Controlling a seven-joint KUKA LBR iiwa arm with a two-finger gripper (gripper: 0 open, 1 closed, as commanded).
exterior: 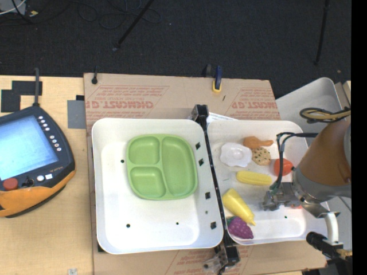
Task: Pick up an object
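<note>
**Bin inspection: hand low in right bin**

At far left on the counter [51, 228] lies a control pendant [31, 156]. Left bin [114, 222] holds a green divided plate [161, 167]. Right bin [287, 234] holds purple grapes [240, 228], two yellow pieces [239, 206] [254, 179], a white item [235, 154], a cookie [261, 155] and a red object [282, 167]. Hand [276, 202] sits low beside the lower yellow piece; grip state cannot be told.

lighting pretty even and bright; bins [114, 234] a bit blown out | soft shadows | slightly fuzzy overall; dark background
</note>
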